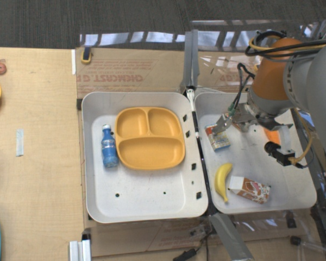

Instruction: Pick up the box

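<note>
A small flat box, red, white and blue, lies in the right bin near its left wall. My gripper hangs just above and to the right of that box, at its upper corner, and nothing shows held in it. A longer brown and white carton lies on its side near the bin's front. The grey arm with its orange band comes in from the upper right and hides part of the bin's back.
A yellow banana lies just left of the carton. An orange object shows partly under the wrist. The left bin holds a yellow divided plate and a blue bottle.
</note>
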You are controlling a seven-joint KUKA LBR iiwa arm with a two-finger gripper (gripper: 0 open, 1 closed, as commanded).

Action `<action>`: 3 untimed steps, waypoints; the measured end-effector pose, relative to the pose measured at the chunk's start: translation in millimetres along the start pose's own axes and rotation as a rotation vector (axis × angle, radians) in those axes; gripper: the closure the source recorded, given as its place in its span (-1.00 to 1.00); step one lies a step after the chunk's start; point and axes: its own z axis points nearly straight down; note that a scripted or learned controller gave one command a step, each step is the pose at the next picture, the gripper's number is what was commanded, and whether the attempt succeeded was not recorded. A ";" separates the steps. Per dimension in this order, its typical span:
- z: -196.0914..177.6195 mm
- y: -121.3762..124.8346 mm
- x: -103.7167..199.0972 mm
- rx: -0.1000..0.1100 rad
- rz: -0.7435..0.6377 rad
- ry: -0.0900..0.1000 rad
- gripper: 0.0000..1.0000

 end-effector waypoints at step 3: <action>-10.9 -20.8 4.2 -0.008 -0.116 -0.001 -1.00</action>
